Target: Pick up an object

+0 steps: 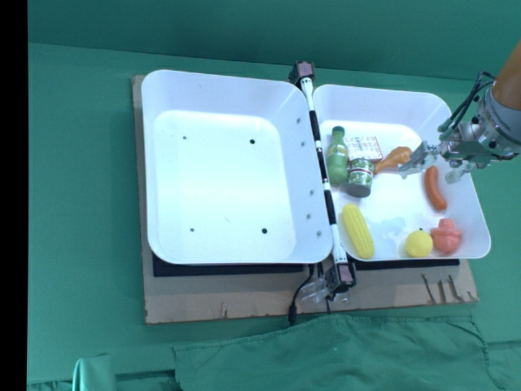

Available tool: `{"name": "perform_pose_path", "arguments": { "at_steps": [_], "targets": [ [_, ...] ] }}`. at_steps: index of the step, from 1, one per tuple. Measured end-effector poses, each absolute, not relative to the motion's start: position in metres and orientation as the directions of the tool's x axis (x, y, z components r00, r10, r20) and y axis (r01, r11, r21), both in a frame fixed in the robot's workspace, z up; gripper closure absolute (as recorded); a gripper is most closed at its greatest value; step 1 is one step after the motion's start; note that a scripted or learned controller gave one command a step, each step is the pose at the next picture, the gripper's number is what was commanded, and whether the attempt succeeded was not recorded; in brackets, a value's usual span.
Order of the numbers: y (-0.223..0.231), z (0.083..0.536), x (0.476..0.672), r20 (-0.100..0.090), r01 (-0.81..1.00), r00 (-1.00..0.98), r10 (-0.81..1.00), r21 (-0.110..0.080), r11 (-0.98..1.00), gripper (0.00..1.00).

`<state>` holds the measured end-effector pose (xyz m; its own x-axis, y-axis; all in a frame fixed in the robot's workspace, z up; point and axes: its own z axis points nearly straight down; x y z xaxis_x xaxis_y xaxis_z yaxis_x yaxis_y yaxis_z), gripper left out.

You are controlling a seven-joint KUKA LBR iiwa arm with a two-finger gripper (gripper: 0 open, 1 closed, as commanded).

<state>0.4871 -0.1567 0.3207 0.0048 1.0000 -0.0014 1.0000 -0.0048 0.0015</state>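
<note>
Cloth [326,353], green and rumpled, lies nearest my camera along the worktop's [81,177] front edge, with a cardboard sheet [203,304] under both bins, presumably to level them and mark their footing.

Camera view, left: the left bin [163,104] is a shallow white tray with a few dark dots on its floor; I read it as the drop-off side, since the toys are all in its neighbour. A black-and-white bar [319,157] runs between the two bins where their rims meet.

Camera view, right: the right bin [383,100] holds the stock. A green bottle [337,155] stands against the left wall, a small jar [360,177] just beside it, and a printed card [364,146] lies flat behind them. Corn [357,230] lies near the front-left, a lemon [418,243] and a pink toy [446,236] touch in the front-right corner, and a sausage [435,188] lies along the right wall.

The gripper [423,157] reaches in from the right over the rim, low above the bin floor. Its fingers [417,161] point at the carrot [394,159], an orange tapered piece lying at a slant beside the jar; I judge it the likeliest target. Whether the fingers are parted or closed, I cannot tell, and nothing visibly sits between them.
</note>
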Motion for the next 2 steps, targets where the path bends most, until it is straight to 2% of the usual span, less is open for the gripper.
{"name": "perform_pose_path", "arguments": {
  "at_steps": [1, 2],
  "targets": [
    [-0.157, 0.321, 0.487, -0.001, 1.0, 0.005, 1.0, 0.002, -0.005, 0.0],
    [-0.154, 0.278, 0.493, 0.0, 1.0, 0.005, 1.0, -0.003, -0.005, 0.0]
  ]
}}
